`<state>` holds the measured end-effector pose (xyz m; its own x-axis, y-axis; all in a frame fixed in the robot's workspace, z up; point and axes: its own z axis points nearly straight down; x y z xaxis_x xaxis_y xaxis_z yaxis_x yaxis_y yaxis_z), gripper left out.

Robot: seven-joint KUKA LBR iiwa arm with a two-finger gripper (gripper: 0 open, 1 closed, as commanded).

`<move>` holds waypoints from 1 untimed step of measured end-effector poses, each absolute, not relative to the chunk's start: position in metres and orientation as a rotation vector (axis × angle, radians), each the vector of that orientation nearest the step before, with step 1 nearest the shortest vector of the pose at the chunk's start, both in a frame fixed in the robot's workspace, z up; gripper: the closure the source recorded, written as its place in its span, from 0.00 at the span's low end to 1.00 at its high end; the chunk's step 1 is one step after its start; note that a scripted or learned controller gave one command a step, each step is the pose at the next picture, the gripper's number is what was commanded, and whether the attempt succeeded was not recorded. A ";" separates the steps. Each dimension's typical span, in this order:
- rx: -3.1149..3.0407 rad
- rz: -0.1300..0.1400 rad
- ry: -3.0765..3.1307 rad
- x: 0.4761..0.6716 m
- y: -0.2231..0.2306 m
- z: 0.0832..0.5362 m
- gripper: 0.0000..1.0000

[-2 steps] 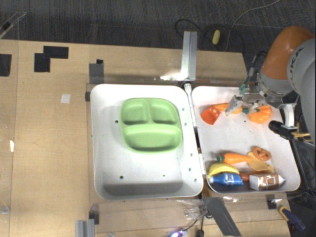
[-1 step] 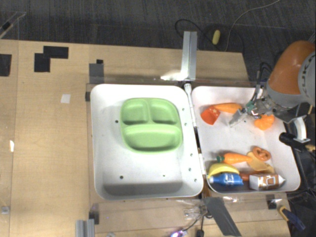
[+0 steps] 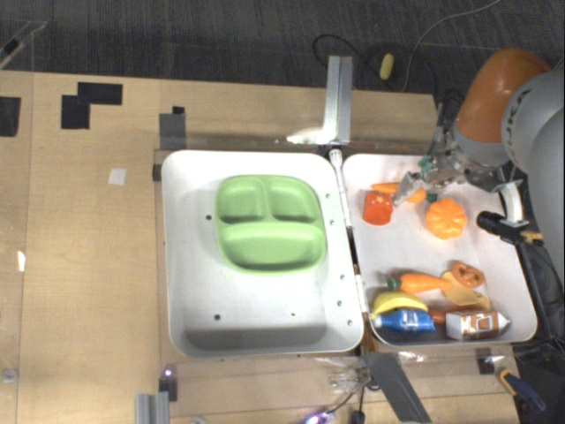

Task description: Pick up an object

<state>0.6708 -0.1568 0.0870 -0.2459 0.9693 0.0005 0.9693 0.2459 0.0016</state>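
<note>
Objects for the pick all sit in the right bin (image 3: 527, 276); left bin (image 3: 190, 237) carries a green divided plate (image 3: 267, 222), lying flat in its middle. Your pincer (image 3: 430, 177) is at the far end of the right bin, hovering over or touching a small orange piece (image 3: 385, 187) — can't tell which from this angle. Can't tell either if it's spread or closed; too small and cluttered to read. Nothing visibly between its tips, so don't count a grasp.

Just near of it: red cup (image 3: 378, 208) to the left, orange pumpkin-like toy (image 3: 445, 218) to the right, apart from each other. Near wall is crowded: carrot (image 3: 419, 282), banana (image 3: 398, 303), blue can (image 3: 408, 322), brown-and-white carton (image 3: 477, 325), orange round toy (image 3: 467, 276), mostly touching.

My read: the far items are the better targets because they're separated, so there's room to close around one. The near pile risks a multi-contact miss.
</note>
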 end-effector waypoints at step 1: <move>1.919 0.000 2.492 0.672 -0.155 0.099 1.00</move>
